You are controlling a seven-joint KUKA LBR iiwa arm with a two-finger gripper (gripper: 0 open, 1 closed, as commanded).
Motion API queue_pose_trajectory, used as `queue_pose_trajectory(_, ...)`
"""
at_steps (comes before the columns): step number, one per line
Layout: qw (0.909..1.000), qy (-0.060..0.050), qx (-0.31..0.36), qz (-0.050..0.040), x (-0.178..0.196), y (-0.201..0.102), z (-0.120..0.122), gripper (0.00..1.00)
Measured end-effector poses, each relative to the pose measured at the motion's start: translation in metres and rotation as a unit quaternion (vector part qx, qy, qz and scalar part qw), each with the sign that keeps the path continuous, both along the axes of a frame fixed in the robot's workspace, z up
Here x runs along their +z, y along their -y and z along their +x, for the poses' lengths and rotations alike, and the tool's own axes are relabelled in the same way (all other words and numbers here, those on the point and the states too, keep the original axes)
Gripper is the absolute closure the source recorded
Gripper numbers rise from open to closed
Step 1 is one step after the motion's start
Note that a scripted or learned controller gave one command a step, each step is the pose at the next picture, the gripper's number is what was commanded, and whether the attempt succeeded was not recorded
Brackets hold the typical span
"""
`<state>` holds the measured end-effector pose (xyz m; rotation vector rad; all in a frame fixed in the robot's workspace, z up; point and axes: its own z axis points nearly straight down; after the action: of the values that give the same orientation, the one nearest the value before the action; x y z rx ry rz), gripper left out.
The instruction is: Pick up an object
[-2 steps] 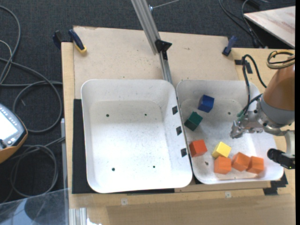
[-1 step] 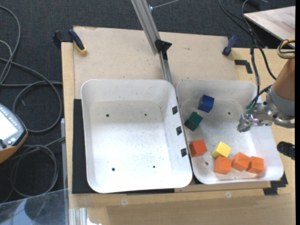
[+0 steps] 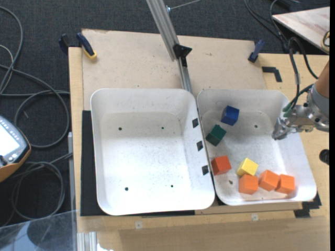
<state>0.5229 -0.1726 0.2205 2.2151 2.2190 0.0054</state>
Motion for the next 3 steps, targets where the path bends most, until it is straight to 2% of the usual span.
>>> queue_pose_trajectory(1, 1.0000, -0.004, 0.002, 0.0026, -0.006, -0.051, 0.003, 1.00)
queue_pose_trajectory(2, 1.0000, -0.002, 0.003, 0.0022, 0.008, -0.101, 0.005, 1.00)
queue_pose_trajectory(3, 1.0000, -0.004, 0.002, 0.0029, 0.009, -0.152, -0.008, 1.00)
